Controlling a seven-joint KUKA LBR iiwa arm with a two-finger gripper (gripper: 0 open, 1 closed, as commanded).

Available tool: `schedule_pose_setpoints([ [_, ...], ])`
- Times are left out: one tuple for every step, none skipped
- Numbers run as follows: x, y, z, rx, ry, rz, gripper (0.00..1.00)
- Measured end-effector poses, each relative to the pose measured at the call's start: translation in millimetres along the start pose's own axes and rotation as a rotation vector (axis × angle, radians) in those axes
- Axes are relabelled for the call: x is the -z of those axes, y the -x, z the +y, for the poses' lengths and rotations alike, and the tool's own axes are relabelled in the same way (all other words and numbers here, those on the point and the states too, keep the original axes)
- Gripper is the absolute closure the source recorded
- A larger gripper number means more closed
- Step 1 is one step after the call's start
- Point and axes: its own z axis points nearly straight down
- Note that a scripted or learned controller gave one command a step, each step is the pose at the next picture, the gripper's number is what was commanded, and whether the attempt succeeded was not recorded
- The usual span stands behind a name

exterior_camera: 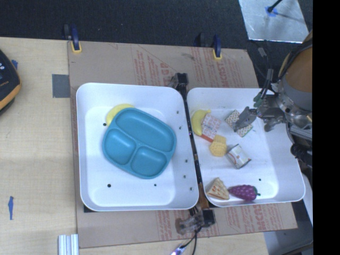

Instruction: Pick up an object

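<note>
— Looking at the right bin (281, 187), what is the arm doing?

— The gripper (245, 122) hangs over a little patterned packet (235, 120) at about one o'clock in that bin. I think it is lining up to grab it.

— Does it hold it yet?

— I can't see that. The fingers look spread a little.

— What comes next?

— It should go down and squeeze. The yellow block (218, 146) and the silver box (238, 155) lie near, so it must aim well.

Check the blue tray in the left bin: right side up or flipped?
Right side up. The blue tray shows its three hollow sections facing the camera, and it lies in the left bin, partly covering a yellow plate.
</note>
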Motion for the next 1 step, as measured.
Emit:
schedule_pose_setpoints([
  [-106.7,0.8,18.1,0.0,-0.001,-0.001,0.0],
])
